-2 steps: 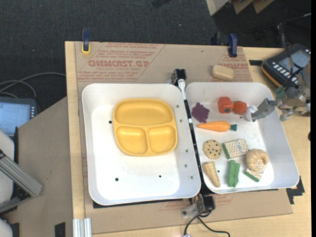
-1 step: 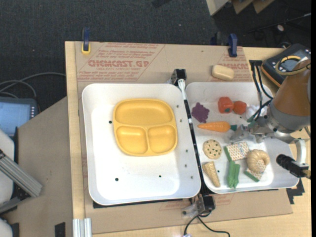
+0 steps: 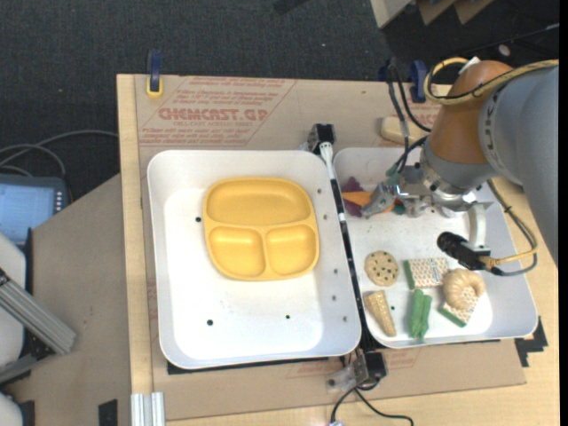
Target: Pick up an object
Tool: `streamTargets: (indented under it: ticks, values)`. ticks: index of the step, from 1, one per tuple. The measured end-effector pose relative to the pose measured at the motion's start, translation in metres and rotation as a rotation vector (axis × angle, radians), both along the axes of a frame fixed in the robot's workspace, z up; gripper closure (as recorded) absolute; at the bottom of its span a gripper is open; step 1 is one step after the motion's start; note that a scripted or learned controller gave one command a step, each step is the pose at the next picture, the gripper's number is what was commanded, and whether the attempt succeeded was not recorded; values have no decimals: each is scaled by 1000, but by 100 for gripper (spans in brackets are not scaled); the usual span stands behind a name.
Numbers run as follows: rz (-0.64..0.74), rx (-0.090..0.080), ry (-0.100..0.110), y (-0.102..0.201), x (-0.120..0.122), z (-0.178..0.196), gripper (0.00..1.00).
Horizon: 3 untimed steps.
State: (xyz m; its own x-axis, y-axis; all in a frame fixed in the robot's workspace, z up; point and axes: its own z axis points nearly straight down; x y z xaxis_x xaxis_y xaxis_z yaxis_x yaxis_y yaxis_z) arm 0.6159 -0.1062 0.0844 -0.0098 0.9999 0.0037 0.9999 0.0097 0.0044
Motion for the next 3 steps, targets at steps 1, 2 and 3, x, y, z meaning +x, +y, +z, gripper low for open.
streamTargets:
  ticks: [1, 2, 3]
  values:
    - [-5, -7, 50, -6, 43, -3, 0]
    - [-7, -6, 62, -6, 39, 5, 100]
    - [-2, 0, -2, 67, 12, 107, 100]
